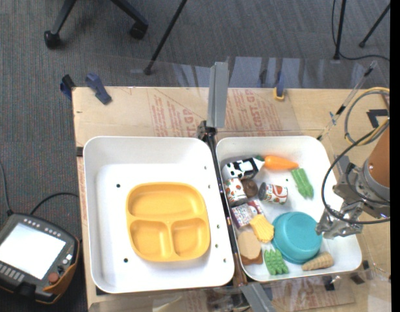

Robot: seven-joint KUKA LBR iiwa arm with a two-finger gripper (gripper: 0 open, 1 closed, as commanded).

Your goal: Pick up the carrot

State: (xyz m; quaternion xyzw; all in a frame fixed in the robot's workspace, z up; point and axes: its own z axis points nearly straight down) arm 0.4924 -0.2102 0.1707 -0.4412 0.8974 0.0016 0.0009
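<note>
Your claw (339, 225) sits low over the right edge of the right bin (317, 147), cables looping above it; you cannot tell from this slant how it is set, and nothing shows gripped in it. Just to its left lies the teal bowl (296, 236), and below that a tan cone (318, 261) rests near the bin's front right corner. Left of the cone you have a green ridged piece (275, 262), then a brown and tan piece (249, 247), and above them a yellow corn piece (261, 227) touching the bowl's left side.

The carrot (280, 163) is well apart from your claw, at the back of the same bin, lying flat with its tip toward the right. A green pod (302, 182) lies just below its tip. A black and white cow-patterned item (242, 168) sits beside the carrot's left end, with small cans (273, 192) and a packet (245, 212) between there and the bowl.

The left bin (109, 155) holds a yellow divided tray (167, 229). Both bins rest on the counter (148, 109).
</note>
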